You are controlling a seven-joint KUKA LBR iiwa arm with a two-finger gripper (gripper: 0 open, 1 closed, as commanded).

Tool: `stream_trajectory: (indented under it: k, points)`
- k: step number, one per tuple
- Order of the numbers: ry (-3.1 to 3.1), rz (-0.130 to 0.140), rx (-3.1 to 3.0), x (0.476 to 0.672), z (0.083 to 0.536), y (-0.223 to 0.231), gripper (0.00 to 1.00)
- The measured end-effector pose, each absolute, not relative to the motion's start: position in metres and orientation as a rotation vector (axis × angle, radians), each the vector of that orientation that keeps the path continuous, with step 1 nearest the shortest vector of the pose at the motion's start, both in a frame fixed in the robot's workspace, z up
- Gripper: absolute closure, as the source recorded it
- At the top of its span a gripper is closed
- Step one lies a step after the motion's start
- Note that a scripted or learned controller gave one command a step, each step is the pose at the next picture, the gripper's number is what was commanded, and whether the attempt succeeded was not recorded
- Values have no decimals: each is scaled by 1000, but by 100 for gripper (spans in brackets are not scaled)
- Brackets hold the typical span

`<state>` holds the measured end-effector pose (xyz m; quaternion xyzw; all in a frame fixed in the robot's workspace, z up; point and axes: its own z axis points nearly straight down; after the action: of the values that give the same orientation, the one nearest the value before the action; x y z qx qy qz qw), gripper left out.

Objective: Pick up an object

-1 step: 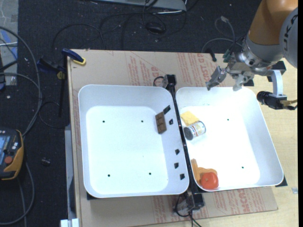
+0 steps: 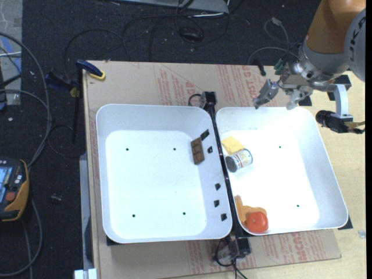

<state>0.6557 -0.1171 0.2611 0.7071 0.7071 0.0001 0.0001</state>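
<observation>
Bench: two shallow white bins sat side by side on a cardboard-covered top, cables strewn on the dark floor behind.
Right bin: held a can, a yellow block and a red-orange object.
Can: lay on its side near the bin's left wall, long axis running lower left to upper right, just below the yellow block.
Left bin: held a brown bar by its right wall.
Gripper: hung above the right bin's far rim, fingers spread wide, nothing between them.
</observation>
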Motion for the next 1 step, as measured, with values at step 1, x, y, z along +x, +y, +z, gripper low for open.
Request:
stream_trajectory:
  k: [1]
  points:
    - [2225, -5, 2224, 657, 198, -117, 0]
